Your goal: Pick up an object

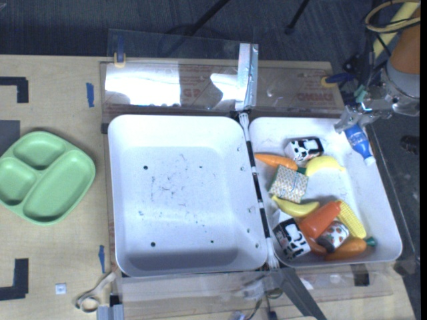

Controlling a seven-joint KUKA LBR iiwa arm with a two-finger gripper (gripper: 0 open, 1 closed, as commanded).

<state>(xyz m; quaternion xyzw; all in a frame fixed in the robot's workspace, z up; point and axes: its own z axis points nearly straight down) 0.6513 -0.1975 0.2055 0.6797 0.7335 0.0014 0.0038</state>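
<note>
Gripper at right bin's far right rim; jaws' state cannot tell; blue-white tube just below it, long axis slanting down-right; banana, carrot farther left, inside bin.

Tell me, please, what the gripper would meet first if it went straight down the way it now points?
Probably the blue and white tube just under the gripper, by the right bin's far right rim; depth is unclear, so it might reach the bin floor beside it.
</note>
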